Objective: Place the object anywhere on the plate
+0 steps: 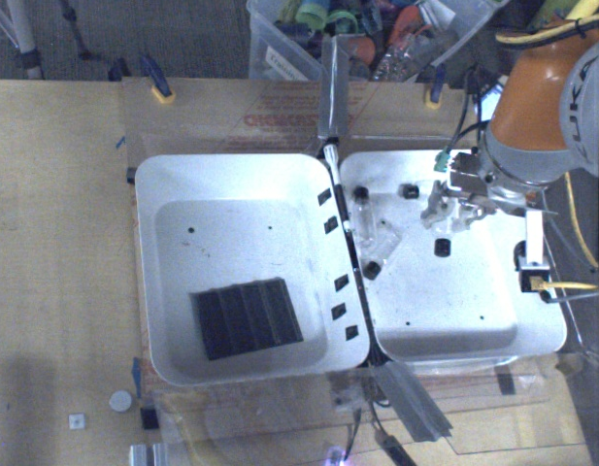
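Note:
The plate (pixel 247 318) is a black ribbed rectangle lying flat in the front part of the left bin (pixel 173 202). In the right bin (pixel 474 318) lie small black pieces: one (pixel 442 248) near the middle, one (pixel 410 191) toward the back, and two more (pixel 360 194) (pixel 370 270) close to the divider. A clear, hard-to-read item (pixel 379 231) lies between those two. My gripper (pixel 445 212) hangs over the back middle of the right bin, just above the central black piece. I cannot see anything held in it.
A metal divider rail (pixel 340 221) with black tabs runs between the bins. The orange-banded arm (pixel 537 115) covers the right bin's back right corner. A tub of colourful toys (pixel 377 17) stands behind the bins. Small bits lie on the bench at front left (pixel 118 401).

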You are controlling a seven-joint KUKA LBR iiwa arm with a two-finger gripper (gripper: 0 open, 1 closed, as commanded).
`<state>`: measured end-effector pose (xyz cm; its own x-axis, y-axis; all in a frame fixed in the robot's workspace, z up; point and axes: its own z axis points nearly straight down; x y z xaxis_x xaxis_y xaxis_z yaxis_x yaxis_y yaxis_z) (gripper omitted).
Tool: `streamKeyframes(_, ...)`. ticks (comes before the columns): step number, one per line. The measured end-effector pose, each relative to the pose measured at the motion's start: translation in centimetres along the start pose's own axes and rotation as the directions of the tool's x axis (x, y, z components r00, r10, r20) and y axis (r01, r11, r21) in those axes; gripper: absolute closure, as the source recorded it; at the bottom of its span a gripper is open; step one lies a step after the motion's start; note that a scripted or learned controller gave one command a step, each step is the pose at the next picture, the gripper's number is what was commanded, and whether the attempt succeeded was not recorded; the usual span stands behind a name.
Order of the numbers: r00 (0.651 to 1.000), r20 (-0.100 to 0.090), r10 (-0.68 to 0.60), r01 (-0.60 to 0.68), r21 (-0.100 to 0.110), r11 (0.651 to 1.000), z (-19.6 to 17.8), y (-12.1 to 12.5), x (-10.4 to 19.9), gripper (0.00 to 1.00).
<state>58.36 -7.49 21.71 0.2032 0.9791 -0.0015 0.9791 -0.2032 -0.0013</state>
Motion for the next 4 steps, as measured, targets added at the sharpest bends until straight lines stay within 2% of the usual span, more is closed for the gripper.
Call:
streamKeyframes(1, 0.986, -0.001, 0.164, -0.164, -0.001, 0.986, -11.7, -8.3, 1.5, 1.00)
streamKeyframes(2, 0.969, 0.001, -0.249, 0.249, -0.004, 0.969, -21.8, -9.7, -4.5, 1.00)
streamKeyframes(3, 0.803, 0.004, -0.596, 0.596, -0.007, 0.803, -21.8, -0.7, -2.9, 1.00)
streamKeyframes(4, 0.915, 0.003, -0.404, 0.404, -0.007, 0.915, -21.9, 5.9, -2.0, 1.00)
